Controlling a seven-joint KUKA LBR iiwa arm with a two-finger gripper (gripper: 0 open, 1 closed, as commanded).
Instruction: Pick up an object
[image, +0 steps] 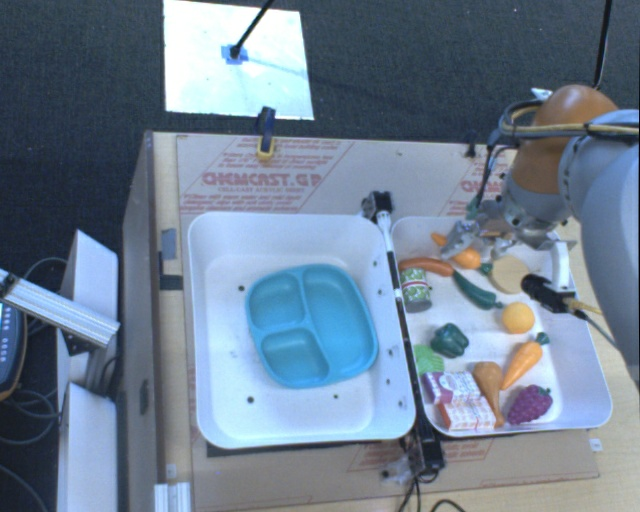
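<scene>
Toys crowd the near end of the right bin (598, 400): a purple grape bunch (529, 404) in the near right corner, a red and white carton (458, 400) at the near left, and between them two orange carrots, one short (489, 384) and one longer with a green top (523, 361). Just beyond lie a light green piece (428, 359) against the left wall, a dark green pepper (450, 340) and a yellow lemon (517, 318). Farther in stands a small can (415, 289), with a slim green chilli (476, 289) lying aslant to its right and an orange-red sausage-shaped toy (426, 266) just beyond the can. At the far end the gripper (478, 240) hangs low over a small orange fruit (466, 258); how wide the claw stands cannot be told, as its tips blur into the toys, and the fruit seems to rest on the bin floor rather than be held. Left bin (225, 300) holds a blue divided plate (311, 324) at its middle. Beyond both bins runs a printed cardboard sheet (260, 180) with a yellow and black clamp (266, 135) at its far edge.
</scene>
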